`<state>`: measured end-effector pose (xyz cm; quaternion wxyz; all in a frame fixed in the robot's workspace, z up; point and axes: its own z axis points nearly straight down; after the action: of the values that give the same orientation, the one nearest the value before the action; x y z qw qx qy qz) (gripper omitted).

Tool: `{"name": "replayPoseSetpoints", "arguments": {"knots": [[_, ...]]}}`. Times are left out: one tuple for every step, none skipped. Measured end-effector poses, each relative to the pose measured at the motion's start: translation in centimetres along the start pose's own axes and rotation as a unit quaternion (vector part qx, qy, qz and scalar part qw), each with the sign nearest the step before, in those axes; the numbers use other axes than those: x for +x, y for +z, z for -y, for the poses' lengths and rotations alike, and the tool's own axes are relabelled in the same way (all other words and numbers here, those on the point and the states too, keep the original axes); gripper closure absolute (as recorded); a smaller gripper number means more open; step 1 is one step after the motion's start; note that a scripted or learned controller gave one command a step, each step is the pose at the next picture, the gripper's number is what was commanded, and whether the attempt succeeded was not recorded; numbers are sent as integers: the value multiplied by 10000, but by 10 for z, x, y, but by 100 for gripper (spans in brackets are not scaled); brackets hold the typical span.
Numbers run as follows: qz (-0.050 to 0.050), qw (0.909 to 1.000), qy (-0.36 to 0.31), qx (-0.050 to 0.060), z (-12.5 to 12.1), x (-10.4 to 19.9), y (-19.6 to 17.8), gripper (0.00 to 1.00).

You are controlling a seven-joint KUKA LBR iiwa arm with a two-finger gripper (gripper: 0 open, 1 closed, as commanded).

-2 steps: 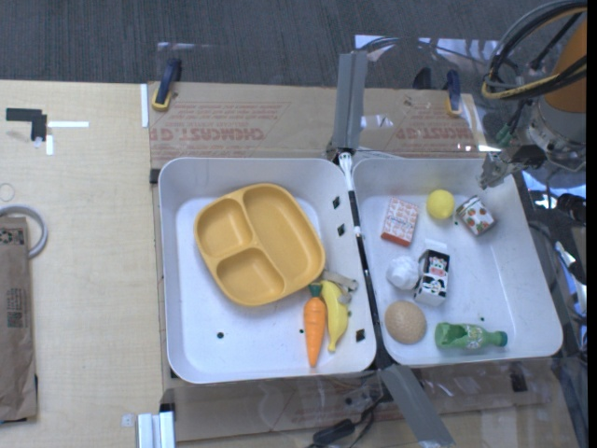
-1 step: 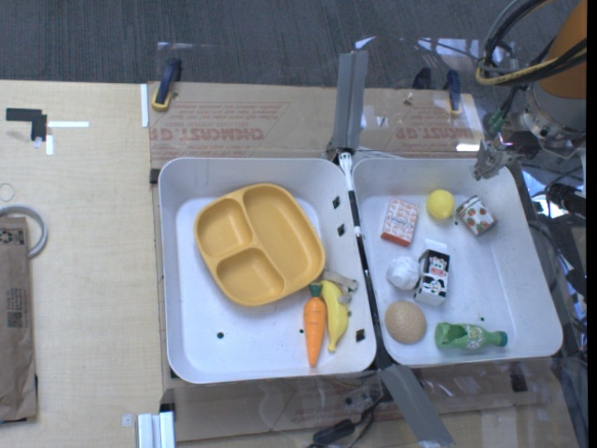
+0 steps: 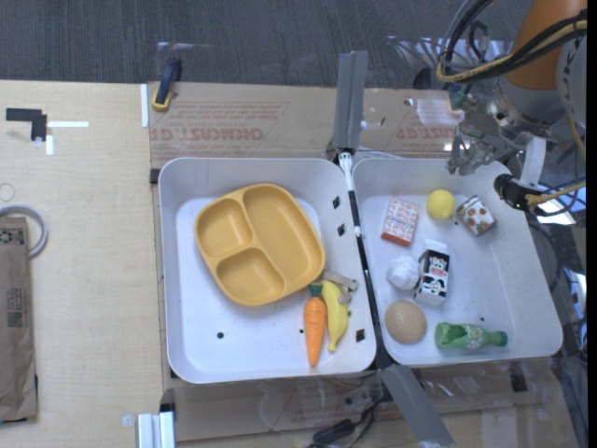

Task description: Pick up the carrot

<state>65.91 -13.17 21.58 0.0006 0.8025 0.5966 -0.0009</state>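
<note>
I see the orange carrot (image 3: 314, 329) with its small green top lying in the left white bin (image 3: 177, 278), close to that bin's near right corner, its tip pointing at the near edge. A yellow plastic banana (image 3: 334, 314) lies right against the carrot's right side. Just beyond them sits a yellow three-compartment plastic plate (image 3: 259, 243), taking up the middle of the bin. My gripper (image 3: 474, 155) hangs over the far edge of the right white bin (image 3: 541, 287), well apart from the carrot; I cannot tell its finger state. In that right bin I make out a red patterned box (image 3: 400, 221), a yellow ball (image 3: 440, 203), a black-and-white carton (image 3: 433, 274), a tan round object (image 3: 405, 321) and a green bottle (image 3: 468, 336) near the front edge.
</note>
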Motion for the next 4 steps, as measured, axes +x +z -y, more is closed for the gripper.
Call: {"name": "replayPoseSetpoints", "arguments": {"knots": [[3,9860,1665,16,19,60,25,100],[6,9470,3211,12,34,102,25,100],[7,9146,4043,13,24,54,25,100],[6,9417,3365,20,50,12,45,100]]}}
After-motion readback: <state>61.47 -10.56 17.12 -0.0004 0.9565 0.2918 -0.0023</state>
